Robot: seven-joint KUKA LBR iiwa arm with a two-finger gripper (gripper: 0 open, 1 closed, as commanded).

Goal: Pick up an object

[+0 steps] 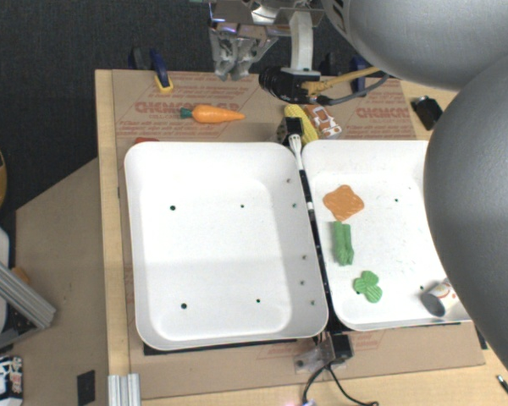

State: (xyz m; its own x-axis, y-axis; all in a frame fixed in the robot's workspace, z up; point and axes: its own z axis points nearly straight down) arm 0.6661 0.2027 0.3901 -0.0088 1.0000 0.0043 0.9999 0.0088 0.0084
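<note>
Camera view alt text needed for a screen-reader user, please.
A grey arm's end effector hovers beyond two white bins, near a toy carrot lying on the cardboard. The right bin holds an orange piece and two green pieces.

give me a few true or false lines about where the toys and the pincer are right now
1. The carrot lies in the left bin. False: it lies on the cardboard beyond the left bin.
2. The orange piece lies in the right bin. True.
3. The pincer hangs beyond the bins' far edge. True.
4. The green stick touches the orange piece. False: a gap shows between them.
5. The green clover lies nearer the camera than the green stick. True.
</note>
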